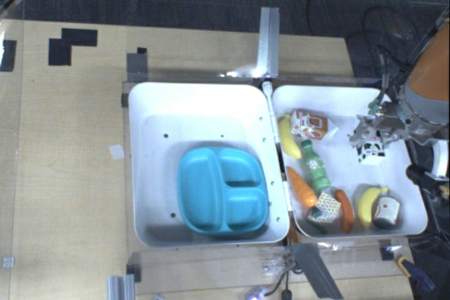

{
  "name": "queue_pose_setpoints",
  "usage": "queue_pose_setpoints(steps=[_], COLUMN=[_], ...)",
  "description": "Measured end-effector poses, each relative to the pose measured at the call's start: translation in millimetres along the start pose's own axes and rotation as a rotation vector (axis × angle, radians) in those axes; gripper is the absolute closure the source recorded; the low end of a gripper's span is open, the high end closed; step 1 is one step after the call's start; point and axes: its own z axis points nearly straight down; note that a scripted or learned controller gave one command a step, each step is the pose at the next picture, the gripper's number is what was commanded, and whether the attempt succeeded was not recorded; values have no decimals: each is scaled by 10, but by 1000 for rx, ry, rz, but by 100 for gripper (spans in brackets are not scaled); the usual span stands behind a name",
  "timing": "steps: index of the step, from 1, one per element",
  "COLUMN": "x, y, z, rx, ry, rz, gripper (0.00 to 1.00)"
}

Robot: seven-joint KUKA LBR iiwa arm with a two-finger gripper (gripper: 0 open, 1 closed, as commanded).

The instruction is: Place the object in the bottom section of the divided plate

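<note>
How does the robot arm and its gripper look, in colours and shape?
The arm is grey, with a rounded orange band above the wrist. The gripper at its end is a small metallic grey assembly with dark parts and a bit of green near the top. Black cables hang around the arm.

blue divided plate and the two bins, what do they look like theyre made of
The blue divided plate looks like moulded plastic: one even sky-blue colour, rounded section walls, a soft satin sheen. The left bin and right bin seem to be thin formed white plastic, smooth and slightly glossy, with rounded corners and rolled rims. Painted metal cannot be ruled out from this view.
</note>
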Motion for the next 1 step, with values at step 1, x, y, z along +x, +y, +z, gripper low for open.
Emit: queue_pose_setpoints(steps=[1], x=[-160], y=[-411], z=[-804], rx=[-2], ry=[-1], rz=[-165], gripper=[100])
